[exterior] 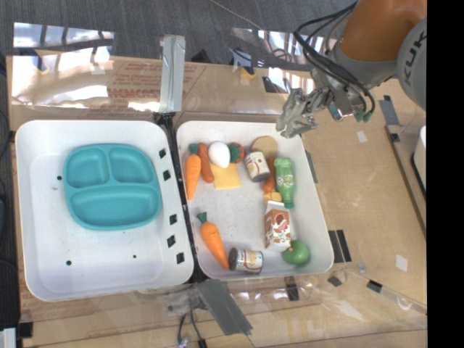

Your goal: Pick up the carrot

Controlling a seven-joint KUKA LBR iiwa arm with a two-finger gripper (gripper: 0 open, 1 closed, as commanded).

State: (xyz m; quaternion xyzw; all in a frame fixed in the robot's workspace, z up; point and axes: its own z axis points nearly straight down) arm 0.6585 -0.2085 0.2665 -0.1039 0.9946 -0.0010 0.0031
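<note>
One carrot (213, 242) with a green top lies in the right bin (239, 216), near its front left. A second carrot (192, 175) lies along that bin's left wall, next to a thinner orange-red piece (206, 164). My gripper (294, 120) hangs over the bin's far right corner, above the rim and just right of a brown round item (264, 143). It is well away from both carrots, and I see nothing in it.
The right bin also holds a white egg (219, 154), a cheese slice (228, 178), two cans (256, 166) (249, 260), a green bottle (284, 182), a carton (278, 226) and a green fruit (296, 252). A teal divided plate (112, 185) lies in the left bin (43, 267).
</note>
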